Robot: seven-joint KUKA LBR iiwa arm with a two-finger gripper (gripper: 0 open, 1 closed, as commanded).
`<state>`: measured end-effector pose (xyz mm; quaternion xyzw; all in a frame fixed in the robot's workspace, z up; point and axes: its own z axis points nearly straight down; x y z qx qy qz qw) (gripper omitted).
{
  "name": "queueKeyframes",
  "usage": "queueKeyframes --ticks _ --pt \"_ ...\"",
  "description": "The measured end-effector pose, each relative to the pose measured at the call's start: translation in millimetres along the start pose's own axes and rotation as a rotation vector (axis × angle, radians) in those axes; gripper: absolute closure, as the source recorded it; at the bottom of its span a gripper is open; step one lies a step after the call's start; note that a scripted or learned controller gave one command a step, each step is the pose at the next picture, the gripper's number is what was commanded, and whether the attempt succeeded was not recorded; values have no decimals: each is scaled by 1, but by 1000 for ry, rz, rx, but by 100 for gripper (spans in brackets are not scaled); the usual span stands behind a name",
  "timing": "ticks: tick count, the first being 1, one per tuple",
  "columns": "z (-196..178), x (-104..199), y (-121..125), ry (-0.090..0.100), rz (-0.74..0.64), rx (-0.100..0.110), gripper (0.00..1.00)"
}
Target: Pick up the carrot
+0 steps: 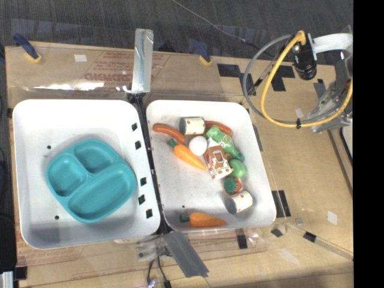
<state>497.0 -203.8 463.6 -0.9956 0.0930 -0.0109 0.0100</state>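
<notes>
Lying free: carrot [203, 220] | near: can [239, 201] | by bin wall [216, 228]

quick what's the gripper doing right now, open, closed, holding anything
Gripper: cannot be told from this view; both carrots lie in the right bin.

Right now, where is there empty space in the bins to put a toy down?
The left bin has bare white floor all around the teal plate, widest along its top. In the right bin, bare floor lies left of the toy pile, between the upper carrot and the bottom carrot. The pile's upper right, around the egg, is crowded.
</notes>
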Motion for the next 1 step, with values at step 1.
queueKeyframes --ticks 1 --pt "29 55 -5 -20 7 -12 100"
